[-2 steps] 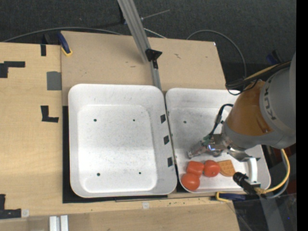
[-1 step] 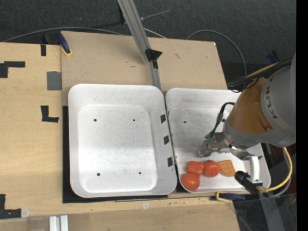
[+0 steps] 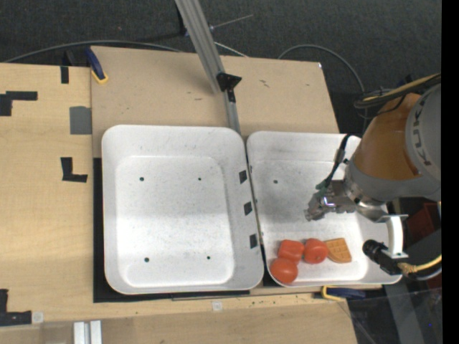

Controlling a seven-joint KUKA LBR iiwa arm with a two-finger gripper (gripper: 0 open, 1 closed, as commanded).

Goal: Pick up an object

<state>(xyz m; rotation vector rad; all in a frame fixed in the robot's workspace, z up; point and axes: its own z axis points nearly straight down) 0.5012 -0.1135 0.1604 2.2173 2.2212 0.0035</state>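
While you review this moment, note that the hand [image 3: 318, 208] hangs over the middle of the right bin [image 3: 287, 156], near that bin's right side, with the grey arm [image 3: 398, 156] entering from the table's right edge. You cannot tell from this angle how far the hand stands open, and nothing shows between its tips. Three red objects [image 3: 295, 256] lie clustered along the right bin's near edge, touching one another, with an orange cracker-like piece [image 3: 338, 250] just beside them on the right. All four lie apart from the hand. The left bin [image 3: 172, 206] sits alongside.
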